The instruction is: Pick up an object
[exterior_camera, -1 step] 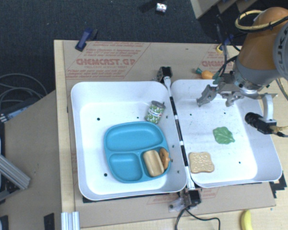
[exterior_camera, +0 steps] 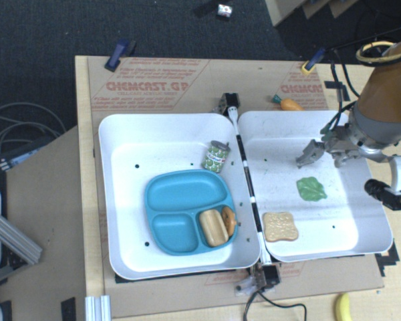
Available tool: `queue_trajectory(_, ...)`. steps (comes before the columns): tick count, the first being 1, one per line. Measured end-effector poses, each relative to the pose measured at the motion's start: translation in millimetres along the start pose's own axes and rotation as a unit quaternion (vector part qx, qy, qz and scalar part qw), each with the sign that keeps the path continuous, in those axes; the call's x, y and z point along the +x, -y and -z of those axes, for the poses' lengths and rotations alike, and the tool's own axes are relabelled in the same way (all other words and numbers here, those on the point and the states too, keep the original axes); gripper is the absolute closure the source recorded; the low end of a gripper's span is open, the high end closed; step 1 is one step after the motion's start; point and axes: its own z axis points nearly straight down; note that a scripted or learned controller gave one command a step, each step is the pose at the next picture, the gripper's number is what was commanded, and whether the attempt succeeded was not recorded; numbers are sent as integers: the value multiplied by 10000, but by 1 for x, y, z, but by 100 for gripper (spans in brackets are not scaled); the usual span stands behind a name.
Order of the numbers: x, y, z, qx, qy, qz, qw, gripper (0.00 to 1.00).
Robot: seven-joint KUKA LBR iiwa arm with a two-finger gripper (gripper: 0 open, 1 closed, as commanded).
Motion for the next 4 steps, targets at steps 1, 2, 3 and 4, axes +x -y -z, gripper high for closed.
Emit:
queue_trajectory(1, -3, 28, -73, -6, -3, 2, 10000, 0)
queue_trajectory(2, -4, 27, -61, -30, 9, 2, 10000, 100)
queue_trajectory(3, -4, 27, -61, -29, 8, 2, 10000, 0)
queue_trajectory(4, 52, 35, -73, 0, -8, 9, 10000, 0)
